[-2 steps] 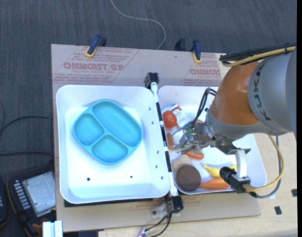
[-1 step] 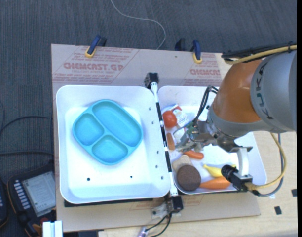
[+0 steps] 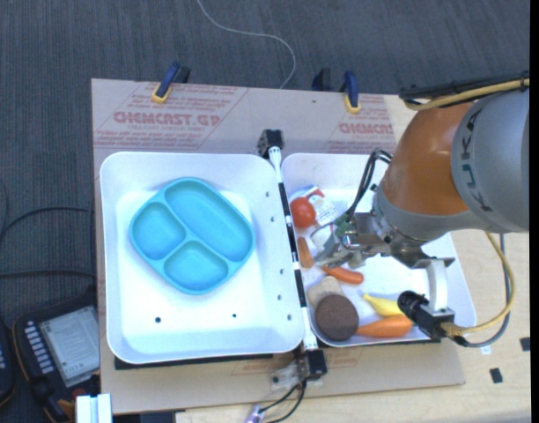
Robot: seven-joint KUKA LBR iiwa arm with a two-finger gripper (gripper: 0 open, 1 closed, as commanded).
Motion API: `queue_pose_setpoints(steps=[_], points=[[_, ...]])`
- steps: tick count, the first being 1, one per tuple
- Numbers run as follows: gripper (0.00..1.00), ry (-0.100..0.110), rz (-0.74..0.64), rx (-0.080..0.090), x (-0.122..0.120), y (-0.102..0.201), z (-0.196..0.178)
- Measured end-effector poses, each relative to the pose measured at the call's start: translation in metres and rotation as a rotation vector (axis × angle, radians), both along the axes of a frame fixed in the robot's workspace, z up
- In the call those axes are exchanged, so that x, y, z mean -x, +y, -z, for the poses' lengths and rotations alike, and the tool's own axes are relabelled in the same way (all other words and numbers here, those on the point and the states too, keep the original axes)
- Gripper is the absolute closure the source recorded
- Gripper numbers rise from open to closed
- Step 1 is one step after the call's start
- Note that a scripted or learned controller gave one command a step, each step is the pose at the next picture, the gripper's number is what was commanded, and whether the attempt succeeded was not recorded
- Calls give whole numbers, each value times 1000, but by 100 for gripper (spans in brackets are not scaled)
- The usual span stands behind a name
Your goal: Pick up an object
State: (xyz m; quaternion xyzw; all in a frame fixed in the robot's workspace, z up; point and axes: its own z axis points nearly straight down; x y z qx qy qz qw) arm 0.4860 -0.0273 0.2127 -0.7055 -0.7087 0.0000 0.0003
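My claw (image 3: 333, 247) hangs low in the right bin (image 3: 463, 276) near its left wall, over a small orange carrot (image 3: 344, 276); I cannot tell its state. A tomato (image 3: 303, 210) lies toward the far-left corner, a brown disc (image 3: 336, 315), banana (image 3: 381, 304) and bigger carrot (image 3: 386, 327) along the near edge. The left bin (image 3: 120, 236) holds a blue divided plate (image 3: 192, 234).

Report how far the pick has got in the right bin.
Done: the arm has reached the right bin, and its gripper sits low among the toy food, near the tomato and the small carrot. In hand: nothing visibly lifted; I cannot tell how the gripper stands. Left: grasp and raise one item. The brown round piece, banana and larger carrot lie untouched; the blue tray sits in the left bin.
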Motion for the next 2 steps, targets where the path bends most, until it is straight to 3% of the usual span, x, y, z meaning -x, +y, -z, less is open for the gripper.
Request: queue_pose_setpoints(steps=[2], points=[[100,-1,-2,0,-2,0,-19]])
